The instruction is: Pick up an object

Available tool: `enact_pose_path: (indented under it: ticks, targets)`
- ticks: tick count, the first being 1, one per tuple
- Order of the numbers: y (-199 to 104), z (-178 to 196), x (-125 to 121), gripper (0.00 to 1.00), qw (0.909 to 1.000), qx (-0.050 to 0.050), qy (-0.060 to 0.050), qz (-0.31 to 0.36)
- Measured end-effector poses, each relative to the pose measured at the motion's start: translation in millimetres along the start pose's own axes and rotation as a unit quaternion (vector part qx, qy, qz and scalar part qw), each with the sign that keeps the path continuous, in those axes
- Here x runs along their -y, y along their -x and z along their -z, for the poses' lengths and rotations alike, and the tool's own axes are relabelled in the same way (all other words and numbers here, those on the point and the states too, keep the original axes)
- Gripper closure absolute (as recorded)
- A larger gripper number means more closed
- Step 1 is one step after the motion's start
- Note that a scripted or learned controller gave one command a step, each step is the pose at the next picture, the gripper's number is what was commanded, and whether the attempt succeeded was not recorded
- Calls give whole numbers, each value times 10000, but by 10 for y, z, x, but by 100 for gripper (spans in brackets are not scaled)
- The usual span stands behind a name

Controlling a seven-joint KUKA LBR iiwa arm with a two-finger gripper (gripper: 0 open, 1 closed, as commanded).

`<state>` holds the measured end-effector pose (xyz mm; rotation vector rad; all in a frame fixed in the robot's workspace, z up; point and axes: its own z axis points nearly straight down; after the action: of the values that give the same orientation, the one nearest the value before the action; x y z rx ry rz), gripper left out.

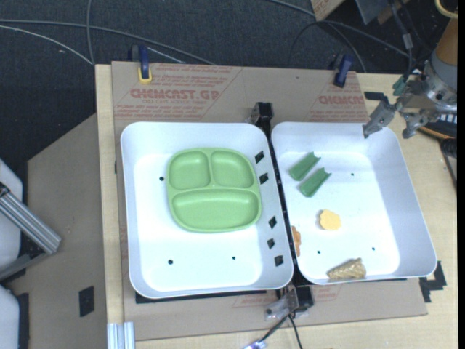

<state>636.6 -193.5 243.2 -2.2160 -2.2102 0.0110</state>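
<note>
In the right bin [407,195] lie two green sticks [309,174] side by side near its upper left. A round yellow piece [330,220] rests in its middle, and a tan crumbly chunk [346,270] sits at its front edge. A small orange bit [296,237] lies against the divider. My gripper [392,118] hangs at the bin's far right corner, well away from all of these. Its fingers are spread apart with nothing between them.
The left bin [145,217] bears a green three-compartment plate [213,189]. Black clips line the divider [267,195] between the bins. Blue clamps [144,64] hold the cardboard base at the back. Cables run across the dark floor behind.
</note>
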Motion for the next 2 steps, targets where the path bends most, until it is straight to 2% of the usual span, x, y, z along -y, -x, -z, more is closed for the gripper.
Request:
enact_pose_path:
  ticks: [1,2]
  targets:
    - [-6,79,-25,0,10000,15,66,16]
    - [-72,-488,-101,0,10000,5,37,21]
